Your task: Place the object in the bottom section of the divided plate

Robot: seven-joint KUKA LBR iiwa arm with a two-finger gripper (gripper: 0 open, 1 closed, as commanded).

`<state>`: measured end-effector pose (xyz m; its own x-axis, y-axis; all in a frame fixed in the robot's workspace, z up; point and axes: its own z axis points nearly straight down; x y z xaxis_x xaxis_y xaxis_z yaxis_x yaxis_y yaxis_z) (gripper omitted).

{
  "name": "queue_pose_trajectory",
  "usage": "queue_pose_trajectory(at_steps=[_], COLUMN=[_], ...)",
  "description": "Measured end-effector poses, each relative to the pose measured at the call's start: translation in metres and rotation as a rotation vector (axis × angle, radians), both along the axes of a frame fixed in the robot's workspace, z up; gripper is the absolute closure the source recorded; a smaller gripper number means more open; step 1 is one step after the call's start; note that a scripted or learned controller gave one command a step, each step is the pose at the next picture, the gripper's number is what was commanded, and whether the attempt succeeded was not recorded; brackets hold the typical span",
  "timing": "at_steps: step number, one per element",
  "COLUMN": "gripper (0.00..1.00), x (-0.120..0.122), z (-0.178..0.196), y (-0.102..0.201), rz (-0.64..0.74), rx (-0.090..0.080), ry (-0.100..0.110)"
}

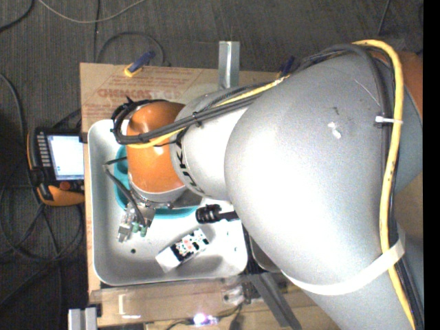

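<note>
A teal divided plate (124,188) lies in the left white bin (103,253). My arm hides most of the plate, so just its left rim and a strip of its lower rim show, and its sections are out of sight. The orange band above the wrist hangs right over the plate. My gripper (128,228) reaches down past the plate's lower left rim, over the bare bin floor. A small green bit (141,229) shows right beside the gripper's tip. Whether it is a held thing I cannot tell.
The bin sits on a brown cardboard sheet (130,88). An orange handheld screen unit (56,163) lies to the left of the bench, among cables on the dark floor. The grey arm covers the whole right side, including the second bin.
</note>
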<state>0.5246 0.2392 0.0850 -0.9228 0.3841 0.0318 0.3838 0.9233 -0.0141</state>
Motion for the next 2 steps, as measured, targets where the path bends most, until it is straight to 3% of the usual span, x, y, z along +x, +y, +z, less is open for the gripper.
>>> queue_pose_trajectory(at_steps=[1, 2], gripper=[1.0, 1.0], x=[-0.034, -0.039], z=[0.005, 0.15], y=[-0.005, -0.006], rz=[0.215, 0.572], rx=[0.009, 0.009], ry=[-0.054, -0.034])
